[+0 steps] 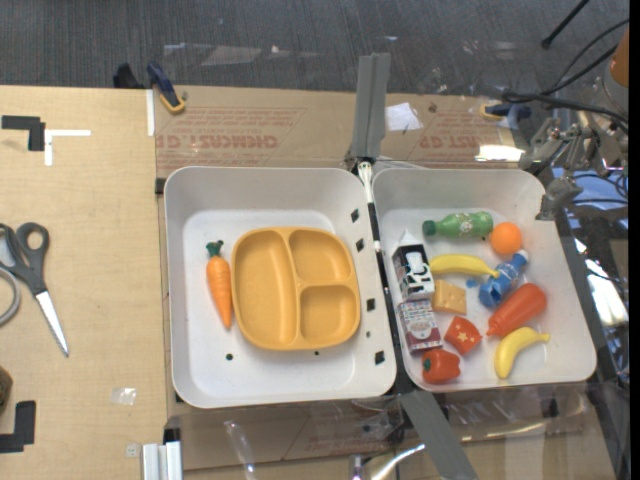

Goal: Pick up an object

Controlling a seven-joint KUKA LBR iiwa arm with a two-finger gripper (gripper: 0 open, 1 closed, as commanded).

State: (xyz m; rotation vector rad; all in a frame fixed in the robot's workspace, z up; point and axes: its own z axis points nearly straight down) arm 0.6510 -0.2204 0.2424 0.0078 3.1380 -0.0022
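Hanging at the right edge beyond the right bin (575, 298), my end effector (565, 163) held nothing that I could see; its state I could not tell. Every object, orange (507, 238) included, lay unpicked.

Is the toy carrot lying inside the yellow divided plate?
No, the carrot lies on the left bin's floor, just beside the yellow plate, outside its rim.

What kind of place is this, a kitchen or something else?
Probably a robot lab workbench, not a kitchen. Two white bins sit side by side on cardboard, the food is toys such as a plastic carrot and banana, and scissors lie on the bench.
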